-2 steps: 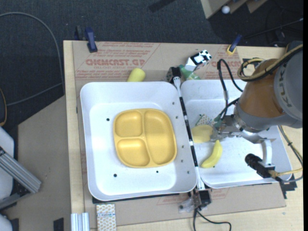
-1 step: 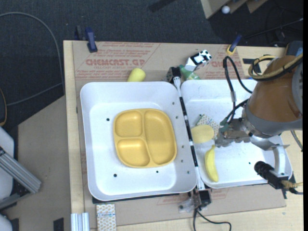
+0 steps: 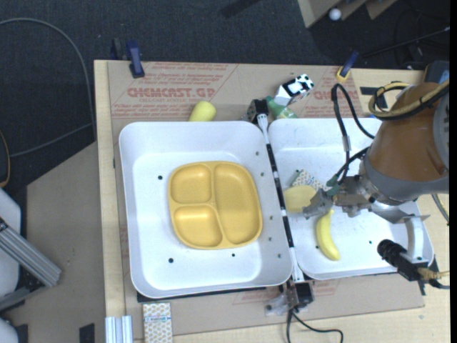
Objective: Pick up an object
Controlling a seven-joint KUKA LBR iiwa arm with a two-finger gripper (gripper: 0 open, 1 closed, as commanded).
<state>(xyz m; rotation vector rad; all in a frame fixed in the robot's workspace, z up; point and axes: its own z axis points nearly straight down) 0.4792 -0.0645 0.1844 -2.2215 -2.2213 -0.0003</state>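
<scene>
Camera view showed the jaws low in the right white plastic bin, just above the yellow plastic banana, seemingly lined up for a grasp; apart or together, I couldn't tell.

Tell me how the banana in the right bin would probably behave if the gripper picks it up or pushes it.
The banana looks smooth and curved, so it might slip or swivel between the fingers. It lies flat on the right bin floor, so a push would probably slide or spin it, not roll it. Its even gloss suggests a stiff, light plastic toy.
</scene>
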